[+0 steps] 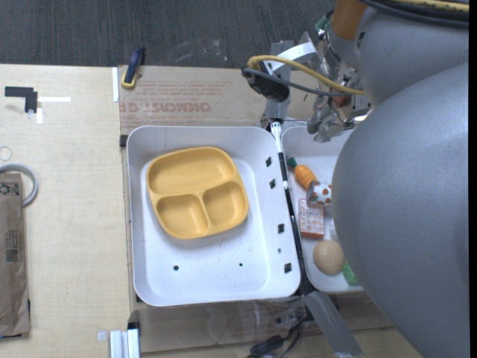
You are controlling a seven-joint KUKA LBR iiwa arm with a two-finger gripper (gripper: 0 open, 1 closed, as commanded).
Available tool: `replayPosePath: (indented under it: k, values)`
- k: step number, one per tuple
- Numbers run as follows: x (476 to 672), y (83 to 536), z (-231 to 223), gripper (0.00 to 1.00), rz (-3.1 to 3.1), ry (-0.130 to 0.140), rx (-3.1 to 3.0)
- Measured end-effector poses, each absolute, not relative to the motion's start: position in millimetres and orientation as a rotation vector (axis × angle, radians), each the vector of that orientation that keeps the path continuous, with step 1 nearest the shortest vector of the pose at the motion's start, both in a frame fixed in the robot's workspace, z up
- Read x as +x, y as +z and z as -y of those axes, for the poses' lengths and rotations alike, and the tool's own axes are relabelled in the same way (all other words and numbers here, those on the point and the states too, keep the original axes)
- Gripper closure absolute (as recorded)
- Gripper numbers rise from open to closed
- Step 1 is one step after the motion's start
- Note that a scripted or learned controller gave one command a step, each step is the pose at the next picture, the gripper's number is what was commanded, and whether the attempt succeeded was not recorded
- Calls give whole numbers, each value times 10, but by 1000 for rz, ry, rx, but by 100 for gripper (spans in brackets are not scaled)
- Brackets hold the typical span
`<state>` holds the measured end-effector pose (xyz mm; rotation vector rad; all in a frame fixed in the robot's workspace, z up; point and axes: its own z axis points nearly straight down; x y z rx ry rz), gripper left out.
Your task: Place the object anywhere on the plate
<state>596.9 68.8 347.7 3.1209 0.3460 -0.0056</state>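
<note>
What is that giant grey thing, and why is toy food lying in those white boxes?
The grey thing is a robot arm, seen close by a camera looking down on the bench. Its hand hangs over the right white bin; I cannot tell whether it holds anything. In that bin lie a toy carrot, a small red box and a tan egg-like ball. The left bin holds a yellow plate with three sections, nothing on it yet. The robot should put one object there.

bench, two white bins, brown packet
</note>
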Motion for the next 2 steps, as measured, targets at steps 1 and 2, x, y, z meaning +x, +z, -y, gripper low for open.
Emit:
replayPosePath:
  k: [1,2]
  values:
    - [6361,3737,-1111,100,-309,-2,3125]
    - [6361,3735,-1109,0,-308,-3,3124]
